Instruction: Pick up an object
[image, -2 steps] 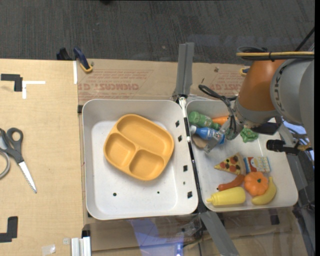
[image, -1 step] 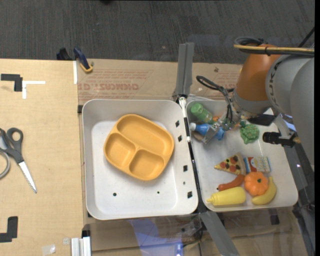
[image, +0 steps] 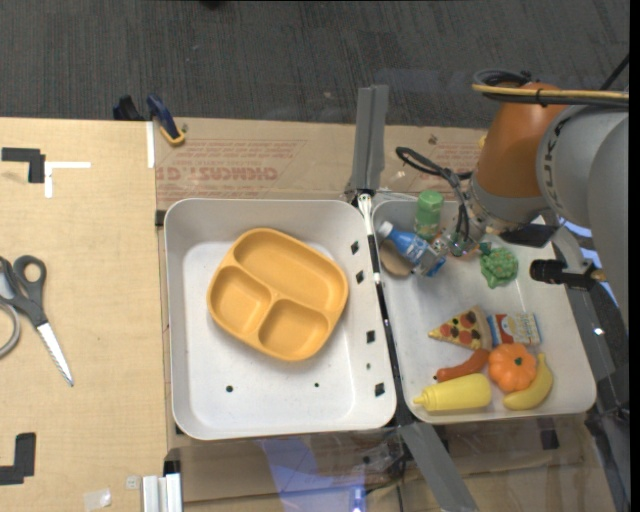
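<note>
While hand hovers, grip unclear | bottle: clear, blue label, white cap, lying in right bin

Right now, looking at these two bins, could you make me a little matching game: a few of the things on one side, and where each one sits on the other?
Things:
1. tray
2. pizza slice
3. green bottle
4. scissors

Places:
A. far end of the right bin
B. on the bench, left of both bins
C. left bin
D. middle of the right bin

Pairs: 1-C, 2-D, 3-A, 4-B
</note>
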